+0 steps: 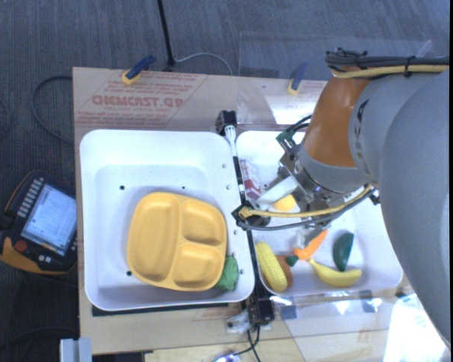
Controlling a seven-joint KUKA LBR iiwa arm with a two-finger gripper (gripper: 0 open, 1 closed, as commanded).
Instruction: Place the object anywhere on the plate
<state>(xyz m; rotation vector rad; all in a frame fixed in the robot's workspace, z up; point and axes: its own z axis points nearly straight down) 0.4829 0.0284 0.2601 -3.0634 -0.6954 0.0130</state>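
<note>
Hovering tool (281, 199), right bin (389, 277), yellow plate (177, 240)

Red print "CHEMCAST.GP" on brown board (140, 100) under bins; nothing else legible.

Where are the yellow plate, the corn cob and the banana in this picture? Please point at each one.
yellow plate (160, 228): camera view, on its large left compartment.
corn cob (272, 266): camera view, on the middle of the cob.
banana (334, 275): camera view, on the middle of its curve.
</note>
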